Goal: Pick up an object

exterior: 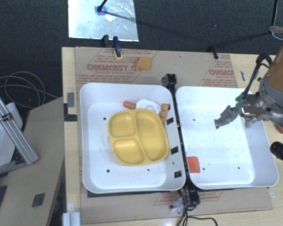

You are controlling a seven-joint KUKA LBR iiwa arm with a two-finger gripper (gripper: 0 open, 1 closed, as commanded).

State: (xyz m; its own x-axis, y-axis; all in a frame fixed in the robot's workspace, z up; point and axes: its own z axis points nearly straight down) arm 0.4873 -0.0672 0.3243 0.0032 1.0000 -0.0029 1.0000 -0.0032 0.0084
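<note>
My gripper [235, 122] hangs over the middle of the right bin [226, 173], open, with nothing between its fingers. One finger [223, 118] points left and the other [251, 123] sits nearer the arm. A small orange-red block [193, 164] lies at the right bin's near-left corner, well apart from the gripper. In the left bin [96, 173] a yellow divided plate [137, 137] lies flat. Beyond it are an orange sausage-shaped piece [129, 105], a white object [148, 106] and a tan piece [164, 112] by the bin's right wall.
A black divider with clips [175, 140] runs between the bins. A tan block [144, 62] lies on the cardboard behind the left bin. Metal framing [12, 135] and cables stand off the bench to the left.
</note>
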